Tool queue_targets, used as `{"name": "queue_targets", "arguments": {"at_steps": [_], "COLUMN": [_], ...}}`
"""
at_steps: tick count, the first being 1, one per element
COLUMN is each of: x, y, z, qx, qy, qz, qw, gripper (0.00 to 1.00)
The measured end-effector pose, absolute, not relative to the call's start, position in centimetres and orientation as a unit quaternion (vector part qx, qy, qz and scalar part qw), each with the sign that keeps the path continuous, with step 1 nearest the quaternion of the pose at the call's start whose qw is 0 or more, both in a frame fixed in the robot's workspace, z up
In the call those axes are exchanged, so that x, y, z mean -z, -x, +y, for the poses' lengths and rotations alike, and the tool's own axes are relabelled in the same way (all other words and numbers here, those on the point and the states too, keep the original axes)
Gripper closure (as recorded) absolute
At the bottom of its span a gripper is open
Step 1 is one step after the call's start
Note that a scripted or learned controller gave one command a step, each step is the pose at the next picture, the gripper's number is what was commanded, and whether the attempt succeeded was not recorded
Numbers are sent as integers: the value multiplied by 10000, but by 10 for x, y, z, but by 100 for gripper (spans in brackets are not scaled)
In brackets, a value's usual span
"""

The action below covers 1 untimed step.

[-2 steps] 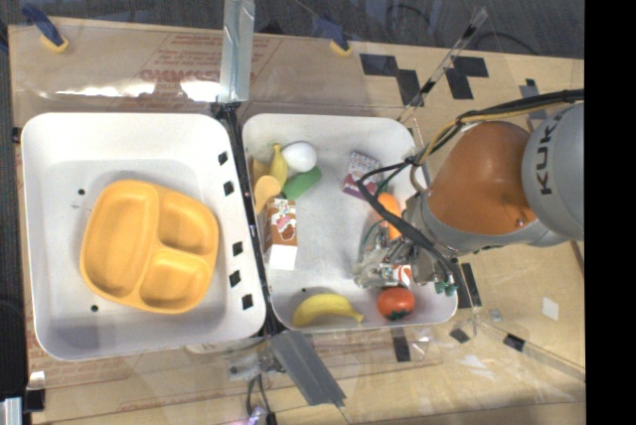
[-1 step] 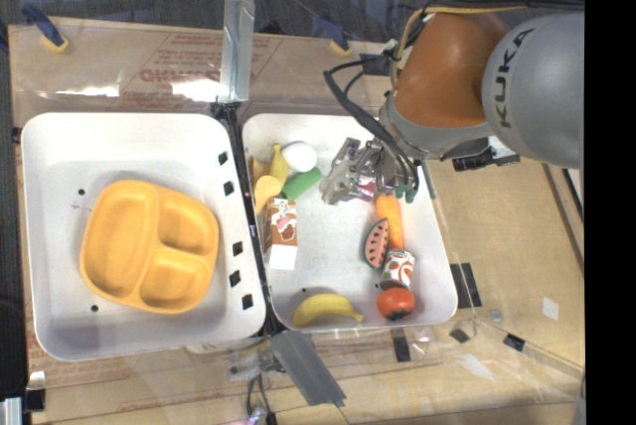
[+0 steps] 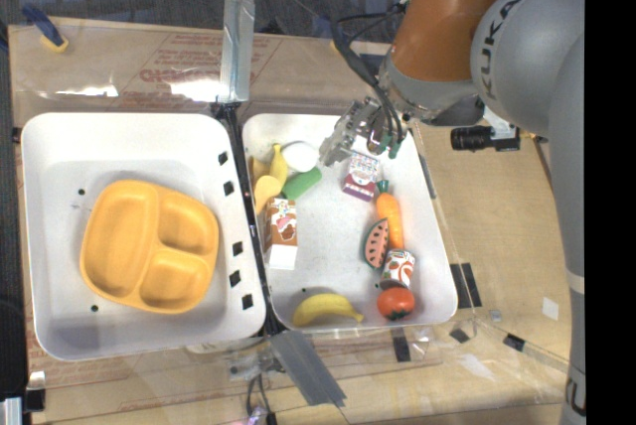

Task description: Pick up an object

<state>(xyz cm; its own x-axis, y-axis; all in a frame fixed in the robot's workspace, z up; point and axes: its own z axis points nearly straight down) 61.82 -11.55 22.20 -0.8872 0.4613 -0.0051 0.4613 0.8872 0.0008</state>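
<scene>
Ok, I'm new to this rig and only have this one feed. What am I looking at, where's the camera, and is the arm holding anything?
This single camera is fixed above the bench, looking down at a slant. The big grey machine with the orange band is the robot arm, reaching in from the right. Its gripper hangs over the far end of the right bin, just above a small purple-and-white carton; I cannot see anything between its fingers.

The left bin holds a yellow divided tray. The right bin holds toy food: a banana, a tomato, a carrot, a watermelon slice, a brown-and-white carton and a few more pieces near the divider.
</scene>
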Motion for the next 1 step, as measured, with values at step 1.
{"name": "queue_targets", "arguments": {"at_steps": [1], "x": [-233], "y": [-619], "z": [-114], "qx": [5], "qy": [-2341], "qz": [9722], "qw": [42], "gripper": [100]}}
